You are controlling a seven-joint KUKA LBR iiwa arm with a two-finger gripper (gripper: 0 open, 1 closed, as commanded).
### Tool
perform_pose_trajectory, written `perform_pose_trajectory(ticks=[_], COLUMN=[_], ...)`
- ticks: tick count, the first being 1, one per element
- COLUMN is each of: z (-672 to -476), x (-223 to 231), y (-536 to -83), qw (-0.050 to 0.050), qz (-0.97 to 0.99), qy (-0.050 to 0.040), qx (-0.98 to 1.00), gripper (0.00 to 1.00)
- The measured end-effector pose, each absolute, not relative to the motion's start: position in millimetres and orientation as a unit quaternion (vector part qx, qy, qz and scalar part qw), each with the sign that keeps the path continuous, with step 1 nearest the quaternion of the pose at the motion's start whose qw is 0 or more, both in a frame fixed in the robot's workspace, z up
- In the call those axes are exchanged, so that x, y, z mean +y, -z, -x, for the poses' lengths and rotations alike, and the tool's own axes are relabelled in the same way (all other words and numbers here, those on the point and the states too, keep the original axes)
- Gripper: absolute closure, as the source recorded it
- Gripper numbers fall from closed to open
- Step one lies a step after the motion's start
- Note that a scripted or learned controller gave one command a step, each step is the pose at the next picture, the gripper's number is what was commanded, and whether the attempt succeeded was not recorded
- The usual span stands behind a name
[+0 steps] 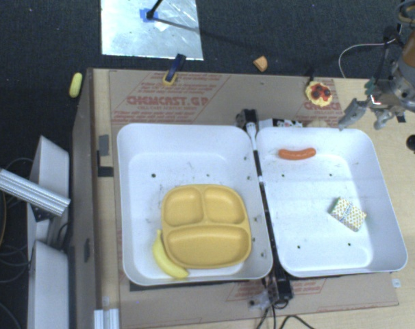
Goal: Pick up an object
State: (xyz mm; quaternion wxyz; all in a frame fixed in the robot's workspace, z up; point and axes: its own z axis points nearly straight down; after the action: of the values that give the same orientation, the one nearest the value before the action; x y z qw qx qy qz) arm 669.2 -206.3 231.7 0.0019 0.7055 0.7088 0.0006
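I am taking the orange sausage [296,154] as the likeliest target: it is lying flat near the far wall of the right bin [382,177], well apart from the small patterned packet [348,214] sitting nearer and to the right. The gripper [373,112] is hanging past the bin's far right corner, above the desk [214,91], holding nothing; its fingers are standing apart.

Risks I am noting. The sausage is round and slim, so I judge it could roll or squirt out as the fingers close. It is also close to the far wall, so a descent may clip the rim. The packet is thin and flat; fingers may skate over it.

In the left bin [135,184] the yellow divided tray [206,226] is touching a banana [165,256], crowding any grasp there.
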Motion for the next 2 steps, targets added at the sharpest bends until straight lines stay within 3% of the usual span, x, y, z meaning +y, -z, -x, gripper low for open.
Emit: perform_pose_trajectory(ticks=[2], z=[-669.2], x=[-206.3], y=[-231.8], qw=[0.002], qz=[-0.705], qy=[-0.0005], qx=[0.709], gripper=[0.0])
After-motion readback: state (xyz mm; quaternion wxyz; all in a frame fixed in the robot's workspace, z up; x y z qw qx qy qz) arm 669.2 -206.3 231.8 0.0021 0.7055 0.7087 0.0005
